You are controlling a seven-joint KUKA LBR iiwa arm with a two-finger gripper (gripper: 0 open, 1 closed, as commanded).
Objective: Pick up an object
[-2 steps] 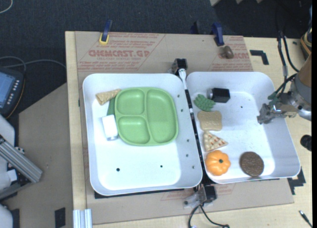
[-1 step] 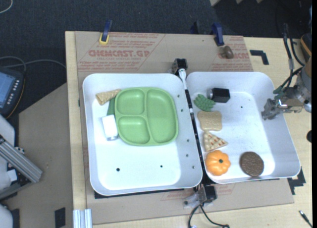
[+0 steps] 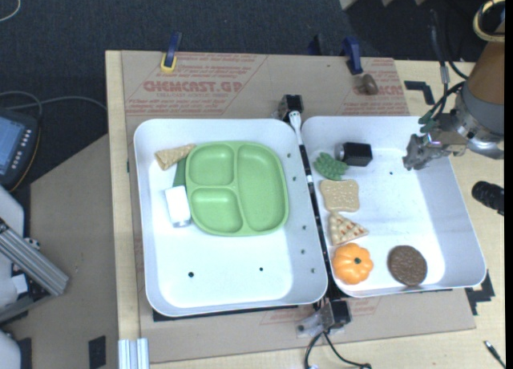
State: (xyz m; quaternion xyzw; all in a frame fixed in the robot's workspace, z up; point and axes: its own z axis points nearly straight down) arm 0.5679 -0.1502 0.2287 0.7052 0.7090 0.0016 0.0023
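Dark carpet surrounds the surface, where the end effector hangs over the right bin at its far right, grip state unreadable, well apart from pumpkin and cookie; descending here risks grabbing nothing.

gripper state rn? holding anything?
Gripper: over the right bin's upper right part, nothing visible between its fingers; open or shut cannot be told from this view.
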